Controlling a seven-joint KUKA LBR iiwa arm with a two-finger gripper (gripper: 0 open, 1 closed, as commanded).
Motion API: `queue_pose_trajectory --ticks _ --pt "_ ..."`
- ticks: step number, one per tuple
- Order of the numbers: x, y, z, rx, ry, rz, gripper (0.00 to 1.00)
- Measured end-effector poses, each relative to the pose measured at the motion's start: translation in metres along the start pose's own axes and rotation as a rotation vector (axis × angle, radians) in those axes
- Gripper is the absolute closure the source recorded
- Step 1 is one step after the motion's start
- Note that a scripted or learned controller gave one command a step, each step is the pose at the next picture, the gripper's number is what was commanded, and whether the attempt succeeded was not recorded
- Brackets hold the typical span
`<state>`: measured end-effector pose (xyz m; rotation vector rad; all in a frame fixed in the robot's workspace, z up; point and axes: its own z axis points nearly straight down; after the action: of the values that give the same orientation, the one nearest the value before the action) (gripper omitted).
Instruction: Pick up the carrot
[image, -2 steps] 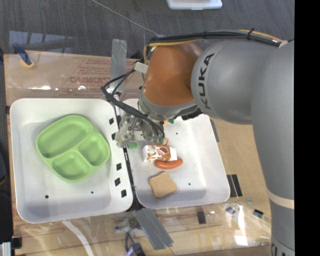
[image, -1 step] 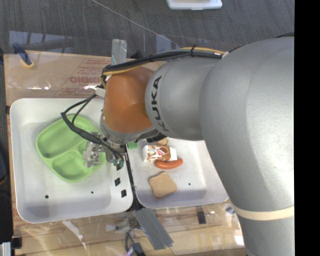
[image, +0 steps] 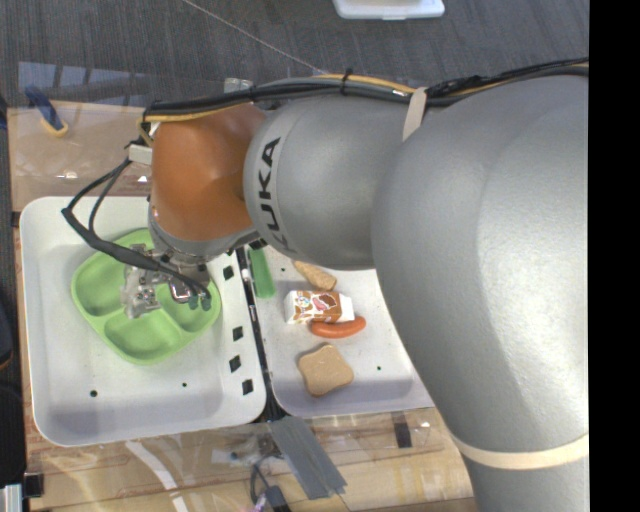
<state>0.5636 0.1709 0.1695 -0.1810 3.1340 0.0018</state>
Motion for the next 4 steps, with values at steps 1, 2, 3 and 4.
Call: queue_pose_trajectory --ticks 1,2,3,4 --pt "-0.02 0.035 -0.068 0.0 -0.003 -0.261 1.0" --pt "0.011 0.049 0.026 0.001 0.009 -0.134 1.0" --pt "-0.043 0.042 -0.099 -0.001 -0.011 -0.098 1.0" --pt "-0.077 -0.021 -0.028 0.003 0.008 -0.026 1.0"
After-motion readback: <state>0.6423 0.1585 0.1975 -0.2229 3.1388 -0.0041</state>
